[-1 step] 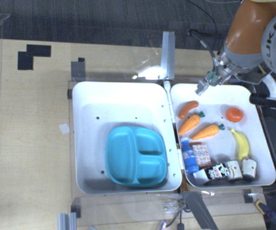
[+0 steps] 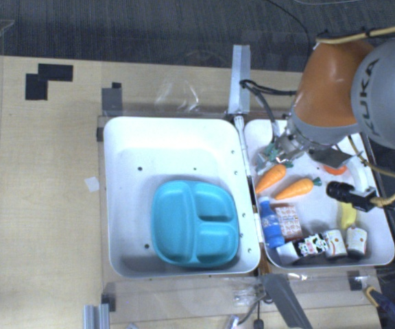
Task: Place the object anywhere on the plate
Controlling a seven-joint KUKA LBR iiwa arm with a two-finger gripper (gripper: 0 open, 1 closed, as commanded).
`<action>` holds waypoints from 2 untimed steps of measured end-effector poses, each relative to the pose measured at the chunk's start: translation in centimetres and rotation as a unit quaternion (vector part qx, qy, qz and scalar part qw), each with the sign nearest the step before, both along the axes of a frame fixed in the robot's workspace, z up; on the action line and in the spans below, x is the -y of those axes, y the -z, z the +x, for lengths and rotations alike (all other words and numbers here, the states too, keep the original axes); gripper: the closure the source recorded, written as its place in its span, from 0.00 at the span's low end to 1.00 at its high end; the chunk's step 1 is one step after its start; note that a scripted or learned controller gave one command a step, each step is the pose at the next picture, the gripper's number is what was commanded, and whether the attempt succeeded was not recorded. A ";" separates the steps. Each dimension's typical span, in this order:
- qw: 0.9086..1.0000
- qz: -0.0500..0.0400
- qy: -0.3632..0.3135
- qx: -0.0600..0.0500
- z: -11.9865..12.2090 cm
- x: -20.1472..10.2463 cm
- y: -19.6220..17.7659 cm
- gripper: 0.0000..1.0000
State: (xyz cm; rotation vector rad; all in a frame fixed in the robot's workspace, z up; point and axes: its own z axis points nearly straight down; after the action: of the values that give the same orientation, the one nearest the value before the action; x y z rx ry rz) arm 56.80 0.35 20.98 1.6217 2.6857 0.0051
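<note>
Your likeliest target is the small orange toy carrot with a green top (image 2: 271, 175), lying in the right white bin (image 2: 382, 252) just beside a second carrot (image 2: 295, 188). Judge it light, stiff and smooth; grip across its thick middle. The pincer (image 2: 282, 152) hovers just above its leafy end; I cannot tell its state. The blue divided plastic plate (image 2: 195, 222) waits in the left bin (image 2: 125, 184).
</note>
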 end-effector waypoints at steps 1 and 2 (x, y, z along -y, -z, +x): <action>1.000 0.000 0.030 -0.001 -5.8 -0.6 2.6 1.00; 1.000 0.000 0.002 -0.001 -8.0 -6.6 2.5 1.00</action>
State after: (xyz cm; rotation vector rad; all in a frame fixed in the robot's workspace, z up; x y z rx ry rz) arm 48.77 6.97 18.44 1.6294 2.6835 0.0036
